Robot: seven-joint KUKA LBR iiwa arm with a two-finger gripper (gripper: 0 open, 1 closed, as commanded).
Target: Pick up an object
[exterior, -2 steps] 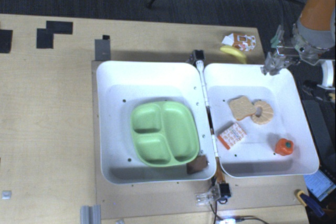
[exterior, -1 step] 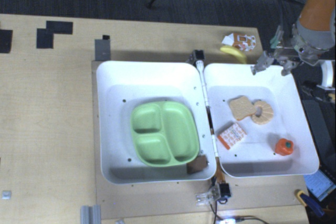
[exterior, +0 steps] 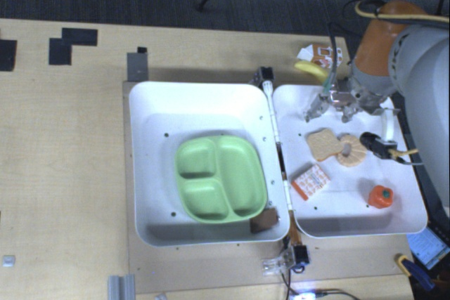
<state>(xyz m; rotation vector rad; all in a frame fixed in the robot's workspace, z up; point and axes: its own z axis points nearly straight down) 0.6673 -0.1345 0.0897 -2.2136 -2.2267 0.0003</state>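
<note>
Nothing picked yet. Nearest candidate is the tan toast slice [exterior: 323, 142], lying flat in the upper middle of the right bin [exterior: 351, 227]. All places below are given from the toast slice.

- gripper [exterior: 327, 115]: just above the toast slice in the view, not touching it. The claw is spread apart with nothing between its tips.
- round tan piece [exterior: 352, 154]: touching the slice's right edge, slightly lower.
- red-and-white box [exterior: 310, 180]: near, below and a bit left, lying flat and tilted.
- orange-red round thing [exterior: 380, 197]: well apart, lower right, same bin.
- yellow banana [exterior: 312, 68]: above, past the gripper, outside the bin's far rim, beside a white-orange packet [exterior: 321, 53].
- left bin [exterior: 140, 151]: to the left. It holds a green divided plate [exterior: 221, 178], with a small brown thing [exterior: 264, 220] at the plate's lower right corner.
</note>
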